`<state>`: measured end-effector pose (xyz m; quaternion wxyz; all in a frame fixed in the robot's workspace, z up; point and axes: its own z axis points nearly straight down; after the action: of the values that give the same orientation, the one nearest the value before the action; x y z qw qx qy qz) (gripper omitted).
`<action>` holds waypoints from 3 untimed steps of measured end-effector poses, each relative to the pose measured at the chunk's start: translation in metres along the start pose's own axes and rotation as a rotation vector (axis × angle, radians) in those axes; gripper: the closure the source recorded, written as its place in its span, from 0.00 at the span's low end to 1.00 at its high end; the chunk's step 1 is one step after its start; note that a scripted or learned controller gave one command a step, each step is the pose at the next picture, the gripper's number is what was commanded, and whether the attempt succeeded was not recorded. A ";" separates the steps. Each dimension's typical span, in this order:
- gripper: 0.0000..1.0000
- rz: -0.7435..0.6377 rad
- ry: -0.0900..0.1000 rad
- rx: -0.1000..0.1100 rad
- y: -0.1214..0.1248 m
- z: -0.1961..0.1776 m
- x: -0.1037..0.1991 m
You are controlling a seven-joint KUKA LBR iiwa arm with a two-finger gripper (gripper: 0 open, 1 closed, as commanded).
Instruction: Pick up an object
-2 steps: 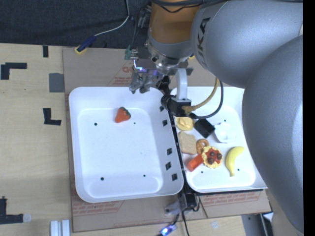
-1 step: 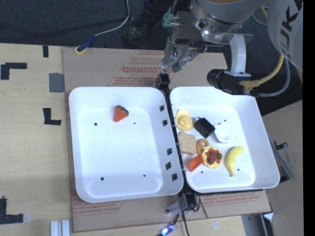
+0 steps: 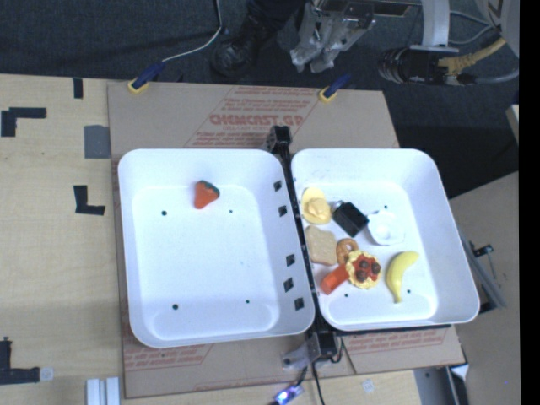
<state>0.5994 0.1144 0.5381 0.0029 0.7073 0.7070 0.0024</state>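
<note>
Banana (image 3: 401, 272) beside pizza slice (image 3: 364, 270), white cup (image 3: 382, 227).

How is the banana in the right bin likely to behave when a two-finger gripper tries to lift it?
The banana looks like smooth moulded plastic, so it is probably stiff, light and a bit slippery. Its curved, tapering shape may let it pivot or slide out of a grasp near an end. It lies close to the right bin wall, which may crowd the gripper.

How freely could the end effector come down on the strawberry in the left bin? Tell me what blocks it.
Probably yes. The strawberry lies alone in the left bin, open from above, and the end effector hangs raised beyond the bins' far edge.
</note>
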 end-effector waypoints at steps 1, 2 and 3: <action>1.00 -0.001 0.000 0.009 -0.033 0.003 -0.021; 1.00 0.004 -0.002 0.008 0.019 0.005 -0.063; 1.00 0.001 -0.001 0.008 0.023 0.004 -0.095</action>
<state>0.6226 0.0198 0.5344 0.0004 0.7078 0.7064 -0.0007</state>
